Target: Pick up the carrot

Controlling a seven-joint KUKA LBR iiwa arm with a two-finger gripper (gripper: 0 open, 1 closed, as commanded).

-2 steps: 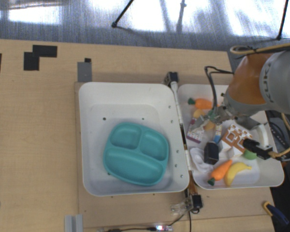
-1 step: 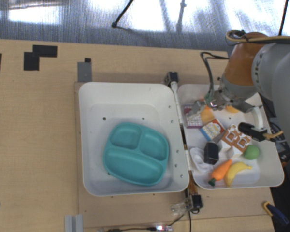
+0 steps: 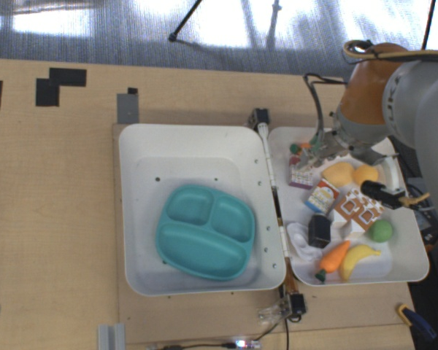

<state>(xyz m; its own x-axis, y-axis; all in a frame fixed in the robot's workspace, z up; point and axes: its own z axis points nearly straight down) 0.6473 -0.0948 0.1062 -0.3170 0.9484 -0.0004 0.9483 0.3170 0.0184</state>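
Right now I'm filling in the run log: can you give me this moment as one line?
task: pick up carrot | carrot: right bin, front, beside banana | claw: over bin's back | left bin: teal tray | carrot not held

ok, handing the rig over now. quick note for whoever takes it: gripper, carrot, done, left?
Gripper: low over the far end of the right bin, near a small purple-and-white box; nothing seen in it.
Carrot: lying at the near end of the right bin, against the banana, beside a black block.
Left bin: holds a teal divided tray.
Done: nothing; carrot not picked up.
Left: bring the arm to the near end, grasp the carrot, lift.
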